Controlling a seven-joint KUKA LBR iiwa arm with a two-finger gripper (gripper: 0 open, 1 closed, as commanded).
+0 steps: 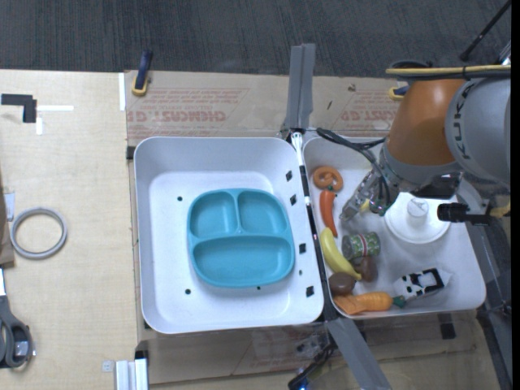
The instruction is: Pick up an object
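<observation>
Camera view, read from left to right: a grey tape ring (36, 232) lies on the wooden worktop (73, 161), well apart from the bins. The left bin (154, 177) carries a teal divided plate (241, 237) lying flat in its middle. The right bin (463, 287) crowds its toys along its left wall: an orange pretzel-like ring (328, 177) at the top, a red-orange chili (327, 210) below it, a yellow banana (335, 253) running down along the wall, a small green-labelled can (361, 244) lying on its side just beside the banana, a dark brown rounded piece (342, 283) under them, a carrot (363, 302) along the bottom wall, and a black-and-white cow figure (422, 283) further right. The gripper (363, 201) hangs low over the bin, just above the can and next to the chili; whether it is open or closed I cannot tell, and nothing can be seen in its grasp. The can looks like the nearest candidate: small, round-sided and glossy, so it would likely roll or squirt out under a pinch that is off-centre. The main risks, as I judge them, are closing on two touching items at once, nudging the banana against the wall, or catching the divider between the bins during descent, since everything sits tight to that edge.
</observation>
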